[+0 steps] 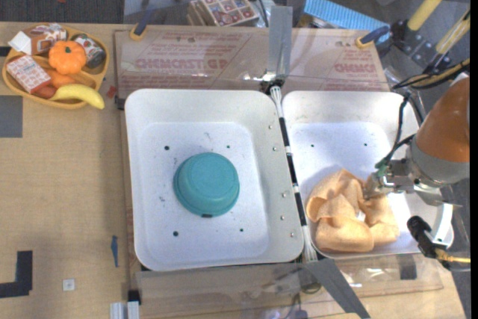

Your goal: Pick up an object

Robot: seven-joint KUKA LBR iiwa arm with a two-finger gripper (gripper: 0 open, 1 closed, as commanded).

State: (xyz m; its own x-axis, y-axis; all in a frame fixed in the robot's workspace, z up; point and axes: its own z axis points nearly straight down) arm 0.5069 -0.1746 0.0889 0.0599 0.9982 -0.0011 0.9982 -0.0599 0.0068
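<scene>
Right now you are at the grasp stage: the gripper (pixel 371 190) is down in the right bin (pixel 336 123), its tip pressed into the crumpled orange cloth (pixel 343 217).

- Tool state: cannot tell. The tip is small and sunk against the folds, so you get no clear read on it, and nothing shows a fold caught in it.
- Target: the orange cloth lies heaped in the near part of the right bin, close against the divider side and the front wall. The gripper meets it at its upper right edge, touching, not over the middle of the heap.
- Other candidate: a teal bowl (pixel 207 184) sits upside down near the middle of the left bin (pixel 149 116), well apart from the arm.

Judgement on the next move: it calls for a firm close on a bunch of fabric, then a straight lift. Watch for the cloth sliding free, since the contact is at the edge. Treat the pick as unconfirmed until fabric rises off the bin floor with the tool.
</scene>
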